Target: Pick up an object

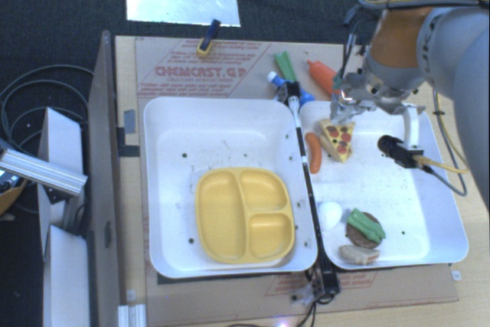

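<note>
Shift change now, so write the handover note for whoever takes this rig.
Gripper: low over the right bin's far left corner, right above the pizza slice; finger state unclear.
Also in the right bin: orange sausage, white egg, burger.
Left bin: yellow divided tray.
Done: nothing seen lifted.
Left: grasp and raise one object, probably the pizza slice.

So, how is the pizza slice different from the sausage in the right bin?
The pizza slice is a yellow wedge with red spots; the sausage is plain orange-red and long and thin. The pizza slice is wider and lies directly under the gripper; the sausage lies beside the bin's left wall. Both are toy foods, close together in the right bin.
</note>
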{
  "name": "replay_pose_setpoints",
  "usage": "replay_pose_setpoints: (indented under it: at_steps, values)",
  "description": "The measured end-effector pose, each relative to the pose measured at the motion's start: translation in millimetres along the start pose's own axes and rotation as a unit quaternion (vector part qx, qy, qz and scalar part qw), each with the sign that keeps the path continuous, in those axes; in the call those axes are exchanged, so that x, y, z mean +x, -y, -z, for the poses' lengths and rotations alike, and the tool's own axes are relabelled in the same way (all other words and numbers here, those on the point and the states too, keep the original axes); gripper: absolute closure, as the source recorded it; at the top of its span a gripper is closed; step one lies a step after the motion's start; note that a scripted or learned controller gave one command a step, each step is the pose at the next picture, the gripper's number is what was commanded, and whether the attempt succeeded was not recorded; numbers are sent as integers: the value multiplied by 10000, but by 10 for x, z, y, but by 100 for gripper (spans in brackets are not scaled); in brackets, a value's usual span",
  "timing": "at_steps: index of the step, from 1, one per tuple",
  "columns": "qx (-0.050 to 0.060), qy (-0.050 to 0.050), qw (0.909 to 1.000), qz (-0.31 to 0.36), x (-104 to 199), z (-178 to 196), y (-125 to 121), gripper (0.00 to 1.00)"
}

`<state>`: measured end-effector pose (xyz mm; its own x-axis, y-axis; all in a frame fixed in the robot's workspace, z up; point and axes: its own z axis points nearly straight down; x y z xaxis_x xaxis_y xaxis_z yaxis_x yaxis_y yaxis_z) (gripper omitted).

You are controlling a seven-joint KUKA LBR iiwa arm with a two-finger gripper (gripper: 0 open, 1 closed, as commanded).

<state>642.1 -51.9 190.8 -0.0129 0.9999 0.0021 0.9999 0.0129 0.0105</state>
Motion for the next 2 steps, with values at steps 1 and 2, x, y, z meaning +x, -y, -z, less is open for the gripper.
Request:
replay_pose_setpoints:
  at_steps: [1, 2]
  values:
    - [37, 10, 10000, -47, -65, -58, 23, 0]
    - [32, 22, 10000, -67, -515, -371, -266, 0]
